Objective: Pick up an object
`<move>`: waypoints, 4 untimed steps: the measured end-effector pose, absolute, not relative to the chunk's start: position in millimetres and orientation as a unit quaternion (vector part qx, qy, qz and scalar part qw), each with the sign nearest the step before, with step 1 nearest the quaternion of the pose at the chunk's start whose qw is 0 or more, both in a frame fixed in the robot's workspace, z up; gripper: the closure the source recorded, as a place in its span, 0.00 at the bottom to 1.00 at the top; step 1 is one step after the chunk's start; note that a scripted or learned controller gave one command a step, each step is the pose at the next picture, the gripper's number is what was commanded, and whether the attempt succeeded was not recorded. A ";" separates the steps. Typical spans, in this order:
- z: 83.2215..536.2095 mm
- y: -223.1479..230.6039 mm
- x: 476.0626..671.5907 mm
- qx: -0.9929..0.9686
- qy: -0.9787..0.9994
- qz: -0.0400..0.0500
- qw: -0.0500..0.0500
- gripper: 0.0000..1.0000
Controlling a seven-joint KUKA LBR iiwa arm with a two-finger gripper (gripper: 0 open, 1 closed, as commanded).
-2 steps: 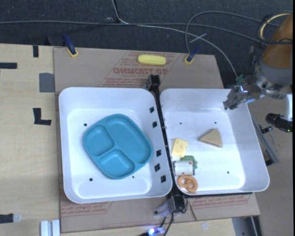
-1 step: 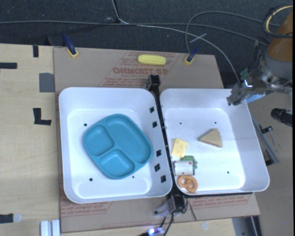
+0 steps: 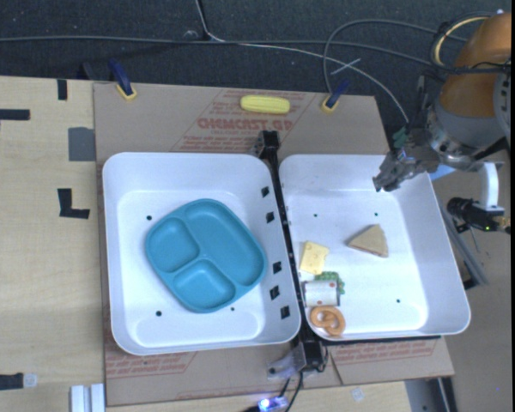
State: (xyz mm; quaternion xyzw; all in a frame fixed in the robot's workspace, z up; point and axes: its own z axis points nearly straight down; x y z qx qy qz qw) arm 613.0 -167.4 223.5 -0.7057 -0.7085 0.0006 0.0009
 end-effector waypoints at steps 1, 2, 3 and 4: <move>229.0 -107.2 600.2 -0.705 -0.709 0.000 0.001 1.00; 237.9 -51.0 593.2 -0.705 -0.710 0.000 0.001 1.00; 244.0 5.9 588.8 -0.704 -0.710 0.000 0.001 1.00; 227.5 56.8 577.3 -0.705 -0.709 0.001 0.002 1.00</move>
